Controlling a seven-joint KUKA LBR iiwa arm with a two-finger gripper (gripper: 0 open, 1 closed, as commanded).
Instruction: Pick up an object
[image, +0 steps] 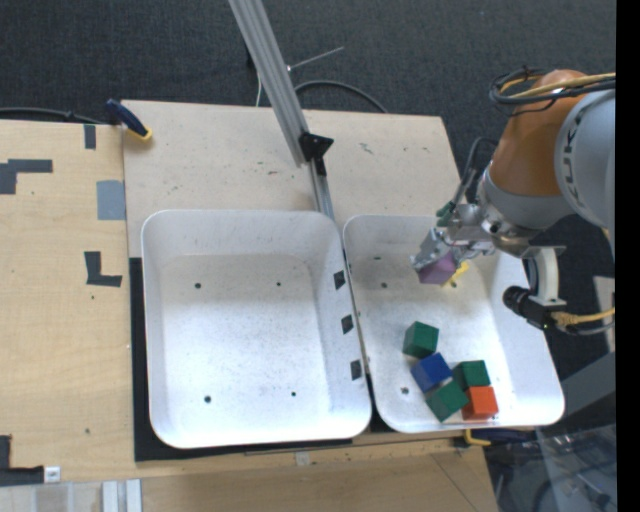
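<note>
My gripper (441, 262) hangs over the upper part of the right bin (520, 330), reaching in from the right. A purple block (436, 269) sits between its fingers, lifted above the bin floor, with a bit of yellow showing beside it. Lower in the same bin lie a green cube (421, 338), a blue cube (432, 371), two more green cubes (448, 399) (473, 373) and an orange cube (482, 401), clustered near the front right corner.
The left bin (160, 330) stands beside the right one, sharing a middle wall. A slanted metal rail (280, 85) crosses behind the bins. A blue and yellow clamp (128, 119) lies at the bench's back left.
</note>
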